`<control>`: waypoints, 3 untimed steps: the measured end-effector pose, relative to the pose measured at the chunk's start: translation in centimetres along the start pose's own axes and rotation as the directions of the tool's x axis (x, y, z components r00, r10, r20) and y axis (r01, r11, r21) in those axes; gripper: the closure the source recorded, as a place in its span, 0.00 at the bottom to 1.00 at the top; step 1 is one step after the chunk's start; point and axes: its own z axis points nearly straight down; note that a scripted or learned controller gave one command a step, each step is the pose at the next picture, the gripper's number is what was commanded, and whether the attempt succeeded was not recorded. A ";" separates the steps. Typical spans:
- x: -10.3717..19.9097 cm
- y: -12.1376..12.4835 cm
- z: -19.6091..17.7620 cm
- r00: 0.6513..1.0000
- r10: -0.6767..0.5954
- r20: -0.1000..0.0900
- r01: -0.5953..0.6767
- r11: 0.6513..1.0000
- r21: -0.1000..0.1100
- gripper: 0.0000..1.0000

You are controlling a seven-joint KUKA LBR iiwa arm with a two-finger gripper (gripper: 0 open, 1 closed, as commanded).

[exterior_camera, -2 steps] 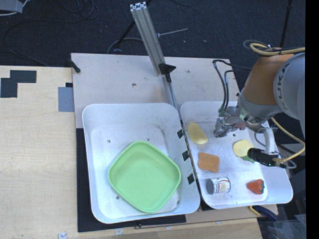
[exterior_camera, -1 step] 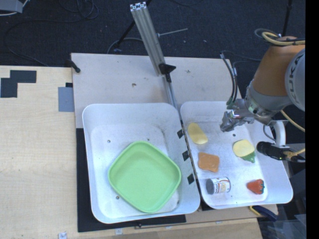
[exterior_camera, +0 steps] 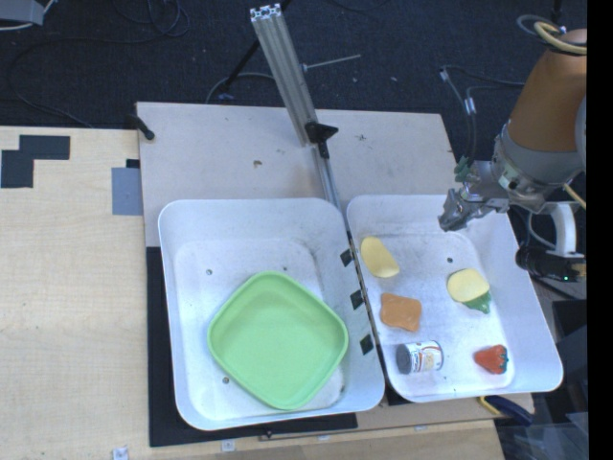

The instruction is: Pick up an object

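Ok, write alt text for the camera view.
A robot arm's gripper hovers over the far edge of the right bin, which holds two yellow pieces, an orange block, a small can and a red item. The left bin holds a green plate.

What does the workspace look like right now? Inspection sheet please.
Surface: bench bearing left bin and right bin side by side.
Job's things: right bin holds a yellow piece, an orange block, a yellow-green piece, a small can on its side, and a red piece.
Clutter: green plate in the left bin.
Grippers: gripper over the right bin's back edge, nothing seen in it.
Cables: dark cables on the floor behind the bench.
Surroundings: metal rail slanting above the bench; wood panel at left.
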 end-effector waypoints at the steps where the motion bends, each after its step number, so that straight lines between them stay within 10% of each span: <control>1: 6.2 0.8 0.2 1.000 -0.004 -0.001 0.004 1.000 0.005 1.00; 3: 17.5 2.8 0.4 1.000 -0.004 -0.002 0.004 1.000 0.006 1.00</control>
